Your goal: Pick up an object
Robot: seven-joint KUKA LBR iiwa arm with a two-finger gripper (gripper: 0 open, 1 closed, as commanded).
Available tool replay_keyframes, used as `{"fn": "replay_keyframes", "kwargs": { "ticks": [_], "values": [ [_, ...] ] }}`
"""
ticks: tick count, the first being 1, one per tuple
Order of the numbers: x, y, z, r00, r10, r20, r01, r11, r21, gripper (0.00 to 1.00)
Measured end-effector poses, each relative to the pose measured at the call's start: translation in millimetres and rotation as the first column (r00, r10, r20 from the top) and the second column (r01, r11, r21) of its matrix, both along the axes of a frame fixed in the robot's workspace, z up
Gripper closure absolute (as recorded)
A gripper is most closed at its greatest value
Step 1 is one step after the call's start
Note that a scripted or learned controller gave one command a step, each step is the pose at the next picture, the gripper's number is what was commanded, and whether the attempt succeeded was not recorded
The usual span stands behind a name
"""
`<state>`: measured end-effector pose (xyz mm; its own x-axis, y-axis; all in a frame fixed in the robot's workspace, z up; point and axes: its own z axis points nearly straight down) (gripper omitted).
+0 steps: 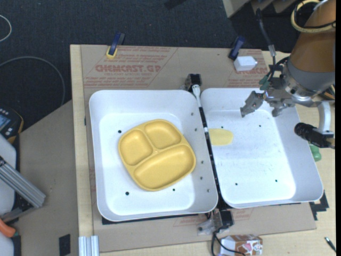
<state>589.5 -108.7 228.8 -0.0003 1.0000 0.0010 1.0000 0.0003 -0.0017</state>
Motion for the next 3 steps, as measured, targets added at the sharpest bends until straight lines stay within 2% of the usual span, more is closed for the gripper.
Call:
{"fn": "replay_keyframes", "kwargs": {
  "ticks": [1, 2, 3],
  "values": [
    [-39, 63, 68, 1.0, 0.006, 0.007, -0.006, 1.0, 0.0, 0.0],
    [-112, 117, 208, 1.0, 0.009, 0.016, -0.009, 1.0, 0.002, 0.0],
    [-109, 114, 211, 1.0, 0.002, 0.006, -0.002, 1.0, -0.002, 1.0]
  ]
}}
